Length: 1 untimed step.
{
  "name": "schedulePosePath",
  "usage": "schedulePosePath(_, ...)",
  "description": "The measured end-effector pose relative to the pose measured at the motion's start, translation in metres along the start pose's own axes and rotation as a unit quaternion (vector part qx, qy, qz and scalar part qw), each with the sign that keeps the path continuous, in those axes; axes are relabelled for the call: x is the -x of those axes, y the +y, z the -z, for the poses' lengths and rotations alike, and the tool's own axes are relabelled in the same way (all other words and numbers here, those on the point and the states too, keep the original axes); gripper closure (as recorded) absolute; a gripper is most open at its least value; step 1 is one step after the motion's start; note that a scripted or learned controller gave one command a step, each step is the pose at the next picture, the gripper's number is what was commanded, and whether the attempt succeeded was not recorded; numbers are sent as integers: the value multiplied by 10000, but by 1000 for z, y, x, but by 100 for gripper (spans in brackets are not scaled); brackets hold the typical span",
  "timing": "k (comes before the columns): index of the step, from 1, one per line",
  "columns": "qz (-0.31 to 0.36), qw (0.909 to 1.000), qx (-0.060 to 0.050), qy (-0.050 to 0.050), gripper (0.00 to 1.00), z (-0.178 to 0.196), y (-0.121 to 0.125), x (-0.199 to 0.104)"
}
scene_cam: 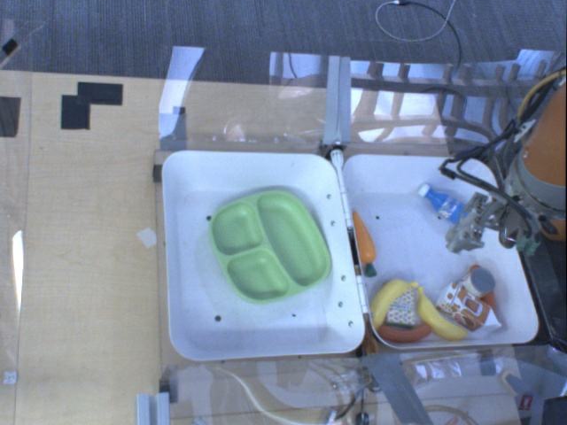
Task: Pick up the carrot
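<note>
The carrot lies in the right bin, flat against its left wall, green top toward the near end. It is untouched; approach, grasp and lift all remain. My gripper hangs over the bin's right side, well apart from the carrot, holding nothing; how far it is open I cannot tell. Nearby: a blue item, bananas and a carton. The wall leaves little clearance on that side.
</note>
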<state>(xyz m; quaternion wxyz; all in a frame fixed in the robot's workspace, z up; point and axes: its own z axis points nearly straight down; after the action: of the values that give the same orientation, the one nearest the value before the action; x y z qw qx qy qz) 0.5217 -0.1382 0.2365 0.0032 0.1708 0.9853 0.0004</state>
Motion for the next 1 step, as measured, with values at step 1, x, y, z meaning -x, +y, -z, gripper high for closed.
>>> schedulePosePath(1, 206, 9998, 1, 20, 100, 5, 38, -48)
